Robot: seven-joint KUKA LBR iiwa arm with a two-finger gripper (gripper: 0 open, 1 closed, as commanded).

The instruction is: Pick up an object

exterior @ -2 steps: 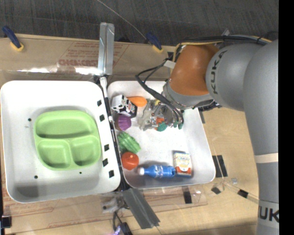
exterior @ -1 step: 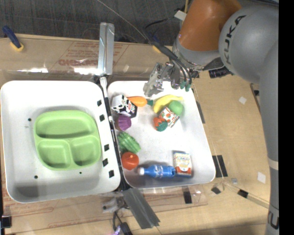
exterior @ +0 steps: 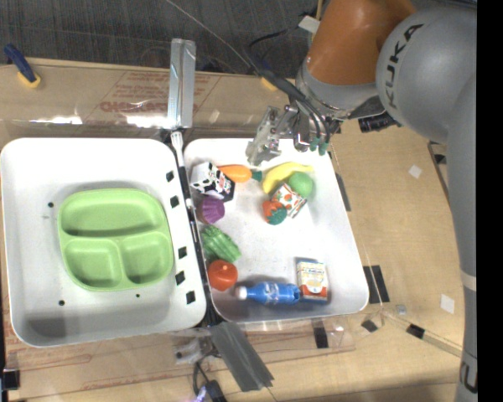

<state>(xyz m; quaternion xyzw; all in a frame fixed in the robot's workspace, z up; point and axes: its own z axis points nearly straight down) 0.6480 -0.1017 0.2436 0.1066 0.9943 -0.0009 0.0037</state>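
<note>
The right bin (exterior: pixel 348 224) holds several toy foods. At its back lie a black-and-white spotted item (exterior: pixel 205 177), an orange carrot (exterior: pixel 235 174), a yellow banana (exterior: pixel 285 172) and a green fruit (exterior: pixel 303 186). A small red-and-white carton (exterior: pixel 290 201) leans on a red fruit (exterior: pixel 273 213). Along the left wall sit a purple piece (exterior: pixel 211 209), a green cucumber (exterior: pixel 220 243) and a red tomato (exterior: pixel 222 275). A blue bottle (exterior: pixel 268 292) and an orange box (exterior: pixel 312 279) lie at the front. My gripper (exterior: pixel 270 145) hangs open above the bin's back edge, just over the carrot and banana, holding nothing.
The left bin (exterior: pixel 25 174) carries a green divided tray (exterior: pixel 115 237). A metal bracket (exterior: pixel 182 86) stands upright behind the wall shared by the bins. Black cables (exterior: pixel 268 65) trail behind the right bin. Brown bench surface (exterior: pixel 402 224) lies to the right.
</note>
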